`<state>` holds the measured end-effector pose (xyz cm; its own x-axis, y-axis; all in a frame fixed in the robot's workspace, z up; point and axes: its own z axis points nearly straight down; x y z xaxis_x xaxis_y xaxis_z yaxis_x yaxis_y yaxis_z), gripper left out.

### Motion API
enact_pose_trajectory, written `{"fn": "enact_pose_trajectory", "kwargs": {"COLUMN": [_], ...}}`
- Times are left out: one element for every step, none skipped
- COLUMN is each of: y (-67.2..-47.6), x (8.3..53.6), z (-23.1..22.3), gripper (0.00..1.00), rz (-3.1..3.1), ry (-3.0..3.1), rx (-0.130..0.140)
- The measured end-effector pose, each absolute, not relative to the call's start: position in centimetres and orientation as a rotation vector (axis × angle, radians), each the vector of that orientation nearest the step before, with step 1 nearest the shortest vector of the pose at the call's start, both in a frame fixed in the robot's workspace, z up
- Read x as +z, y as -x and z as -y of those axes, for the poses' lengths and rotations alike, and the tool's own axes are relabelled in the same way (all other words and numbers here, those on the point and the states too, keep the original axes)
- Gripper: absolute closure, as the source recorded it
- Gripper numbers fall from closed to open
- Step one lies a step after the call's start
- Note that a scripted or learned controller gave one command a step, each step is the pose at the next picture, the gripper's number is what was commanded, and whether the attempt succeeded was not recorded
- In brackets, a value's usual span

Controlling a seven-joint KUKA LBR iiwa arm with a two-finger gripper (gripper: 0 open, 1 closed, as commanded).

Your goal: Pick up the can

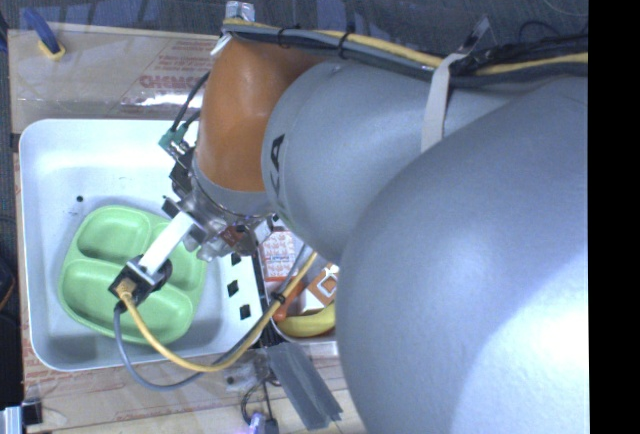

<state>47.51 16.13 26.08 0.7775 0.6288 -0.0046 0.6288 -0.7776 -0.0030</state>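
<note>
In the camera view, the grey arm (pixel 430 222) with its orange band (pixel 235 122) reaches far across from the right and hides most of the right bin. Its gripper (pixel 207 237) hangs low over the left bin (pixel 50 152), above the right edge of a green moulded tray (pixel 100 262). It is turned away under the wrist, so I cannot tell if it is apart or together, and nothing is seen held in it. A yellow cable (pixel 190 357) loops below it, probably left slack so that the wrist can turn freely. What I take for the can (pixel 281 252), a thing with a red and white label, lies in the right bin just beside the dividing wall, close to a banana (pixel 310 322) and half covered by the arm. I judge the gripper is placed a little left of it, so the pick is not yet made.
</note>
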Motion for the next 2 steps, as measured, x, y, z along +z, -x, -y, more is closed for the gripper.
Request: {"fn": "enact_pose_trajectory", "kwargs": {"y": [-53.6, -52.5], "x": [25.6, 25.9], "z": [-15.7, -16.2], "gripper": [1.00, 1.00], "rz": [0.403, 0.674], "ry": [3.116, 3.066], "rx": [0.000, 0.010]}}
